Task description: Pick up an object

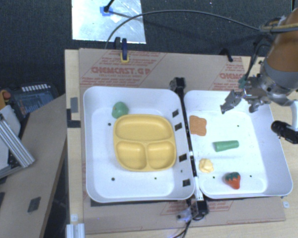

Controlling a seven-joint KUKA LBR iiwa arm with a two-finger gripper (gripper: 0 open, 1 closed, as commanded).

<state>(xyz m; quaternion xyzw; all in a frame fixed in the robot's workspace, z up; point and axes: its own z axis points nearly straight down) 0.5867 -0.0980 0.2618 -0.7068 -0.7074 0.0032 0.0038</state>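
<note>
Both white bins (139, 95) look like smooth, slightly glossy plastic, as does the yellow divided tray (144, 143). They sit on matt brown cardboard (154, 66), near a shiny, crinkled foil sheet (109, 14).

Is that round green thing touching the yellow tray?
Touching. The camera view shows the green ball resting against the yellow tray's upper left rim, no white between them.
</note>
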